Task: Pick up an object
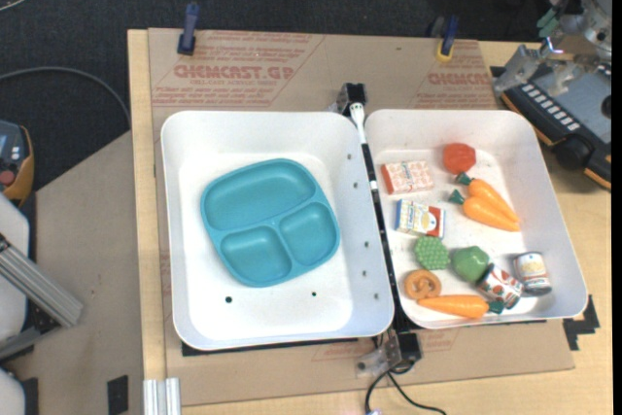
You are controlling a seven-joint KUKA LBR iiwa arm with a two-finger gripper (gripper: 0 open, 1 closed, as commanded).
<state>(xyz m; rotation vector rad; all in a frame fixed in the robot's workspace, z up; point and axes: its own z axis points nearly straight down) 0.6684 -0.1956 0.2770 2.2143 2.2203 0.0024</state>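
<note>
The right bin [557, 226] holds several toy foods. A red tomato [460, 156] lies near its back, with an orange carrot [489, 205] just in front of it. Two small cartons [407, 177] [420, 219] lie toward the bin's left side. Further forward are a green bumpy vegetable [431, 254], a green pepper [470, 263], a brown pretzel ring [422, 284] and a second carrot [453, 306]. A small tin can [531, 272] and a red-and-white can [502, 288] sit at the front right.
A teal divided plate [271, 221] lies in the left bin [185, 209]. Both bins rest on a cardboard sheet [292, 63] held by a blue clamp [189, 29] and another clamp [447, 39]. Grey equipment [569, 102] stands at the back right.
</note>
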